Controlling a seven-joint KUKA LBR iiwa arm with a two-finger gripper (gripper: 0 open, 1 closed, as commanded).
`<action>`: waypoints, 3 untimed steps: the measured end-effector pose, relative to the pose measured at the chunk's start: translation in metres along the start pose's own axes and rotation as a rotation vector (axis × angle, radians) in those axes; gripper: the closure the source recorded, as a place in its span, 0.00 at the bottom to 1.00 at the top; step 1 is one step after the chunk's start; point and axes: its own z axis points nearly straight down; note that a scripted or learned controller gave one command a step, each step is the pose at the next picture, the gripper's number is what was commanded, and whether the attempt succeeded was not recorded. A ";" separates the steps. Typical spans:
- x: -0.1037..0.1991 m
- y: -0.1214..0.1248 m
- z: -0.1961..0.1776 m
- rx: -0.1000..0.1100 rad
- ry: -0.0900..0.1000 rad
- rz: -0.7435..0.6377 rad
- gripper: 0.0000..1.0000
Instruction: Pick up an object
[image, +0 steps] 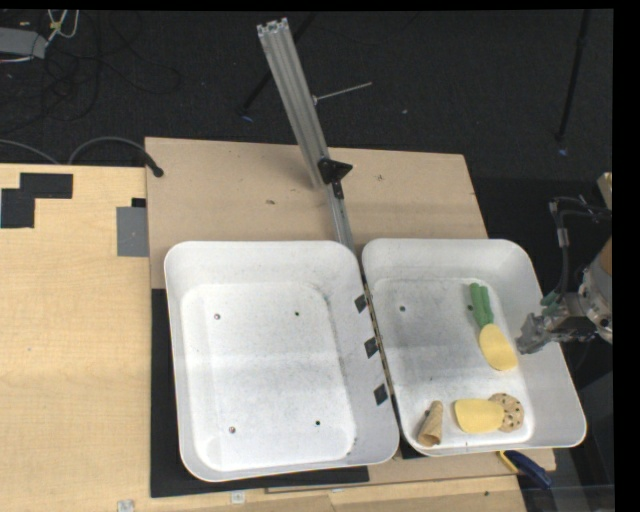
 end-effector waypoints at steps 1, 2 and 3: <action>-0.001 0.001 -0.043 0.000 0.000 0.000 1.00; 0.041 0.012 -0.034 0.005 0.003 -0.004 1.00; 0.098 0.021 -0.037 0.006 0.004 -0.005 1.00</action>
